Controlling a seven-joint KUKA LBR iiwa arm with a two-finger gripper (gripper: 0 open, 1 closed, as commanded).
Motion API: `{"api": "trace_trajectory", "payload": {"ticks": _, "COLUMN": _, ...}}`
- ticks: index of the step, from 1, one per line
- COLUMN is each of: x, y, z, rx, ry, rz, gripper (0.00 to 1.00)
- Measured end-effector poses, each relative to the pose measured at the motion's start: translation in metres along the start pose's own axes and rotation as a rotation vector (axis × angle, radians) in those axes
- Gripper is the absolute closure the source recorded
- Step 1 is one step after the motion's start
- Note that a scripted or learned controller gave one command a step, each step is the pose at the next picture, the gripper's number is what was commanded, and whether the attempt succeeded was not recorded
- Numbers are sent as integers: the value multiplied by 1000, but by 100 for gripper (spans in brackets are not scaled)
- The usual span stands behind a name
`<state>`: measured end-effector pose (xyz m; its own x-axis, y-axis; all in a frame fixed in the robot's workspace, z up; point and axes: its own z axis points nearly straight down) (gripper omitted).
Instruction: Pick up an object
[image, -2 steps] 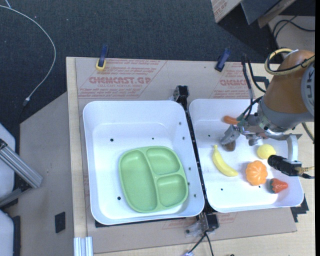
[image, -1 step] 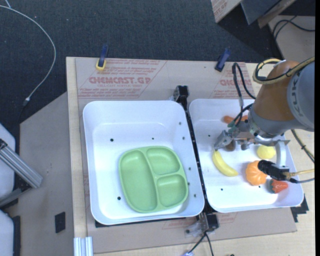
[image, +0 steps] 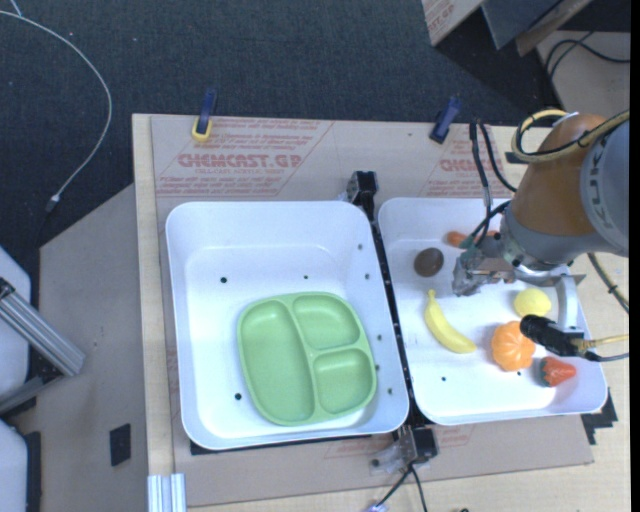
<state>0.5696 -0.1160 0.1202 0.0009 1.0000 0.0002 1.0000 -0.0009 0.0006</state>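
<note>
Nearest the camera, the green divided plate (image: 304, 357) lies in the left bin (image: 190, 300), while at the front of the right bin (image: 430, 395) sit a red piece (image: 557, 372), an orange fruit (image: 512, 345) and a banana (image: 447, 327) — all loose on the white floor. Just beyond them the gripper (image: 478, 277) hangs over the right bin with nothing between its fingers, though whether they stand apart or together I cannot tell. The banana lies just below-left of the tips, a yellow lemon (image: 532, 302) to their right, a brown round object (image: 428, 262) close on their left — and a small orange piece (image: 457, 239) sits farthest back.
</note>
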Motion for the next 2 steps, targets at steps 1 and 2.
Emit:
{"api": "trace_trajectory", "payload": {"ticks": 1, "x": -8, "y": -1, "z": -61, "rx": -6, "ry": -2, "rz": 0, "gripper": 100}}
{"api": "trace_trajectory", "payload": {"ticks": 2, "x": -8, "y": 0, "z": -85, "rx": -4, "ry": -2, "rz": -2, "gripper": 100}}
